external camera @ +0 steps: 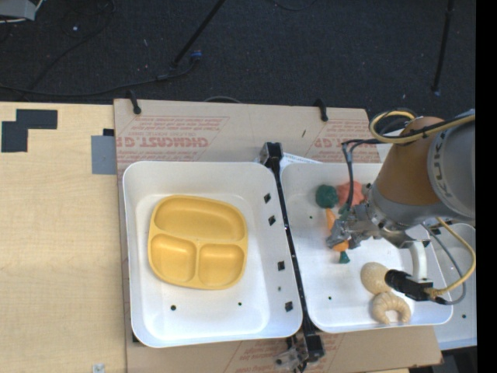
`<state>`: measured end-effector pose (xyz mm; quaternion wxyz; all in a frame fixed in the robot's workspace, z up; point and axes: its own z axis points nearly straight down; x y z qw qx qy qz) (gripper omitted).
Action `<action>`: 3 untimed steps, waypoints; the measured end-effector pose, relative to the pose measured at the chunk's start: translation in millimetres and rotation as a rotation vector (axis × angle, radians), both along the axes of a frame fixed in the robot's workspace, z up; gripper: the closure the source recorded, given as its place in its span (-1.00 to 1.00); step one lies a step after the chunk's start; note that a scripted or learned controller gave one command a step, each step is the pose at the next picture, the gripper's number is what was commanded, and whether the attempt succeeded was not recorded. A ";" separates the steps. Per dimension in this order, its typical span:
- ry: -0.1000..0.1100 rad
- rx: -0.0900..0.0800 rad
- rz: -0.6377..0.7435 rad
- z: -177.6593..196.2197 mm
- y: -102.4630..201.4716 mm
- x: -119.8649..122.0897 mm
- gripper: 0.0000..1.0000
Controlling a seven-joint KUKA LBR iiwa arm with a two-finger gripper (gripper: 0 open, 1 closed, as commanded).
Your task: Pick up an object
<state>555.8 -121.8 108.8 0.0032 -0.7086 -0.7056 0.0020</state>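
Left bin (140, 208): holds a yellow tray (198, 242) with three compartments, lying flat near the bin's centre, well apart from the arm. A black divider (283, 247) runs between the two bins.

Right bin (326, 309): holds the loose items. A green ball (326, 196) sits near the far wall, touching or just beside a reddish piece (351, 191). An orange carrot (332, 221) lies just below them, its long axis running roughly up and down the view. Two pale pastries (386, 292) rest near the bin's near right corner, one above the other.

Gripper (347, 235): lowered into the right bin, its tip just beside the carrot, which lies to its left and partly under it. Whether anything sits between the tips cannot be told, since the wrist and cabling hide them from above.

Arm (423, 173): enters from the right, above the reddish piece. Judged from this layout, the carrot is the nearest candidate, and a grasp would best close across its narrow width.
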 end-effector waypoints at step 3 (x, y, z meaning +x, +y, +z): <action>-0.009 -0.002 0.005 160.8 -5.1 2.2 1.00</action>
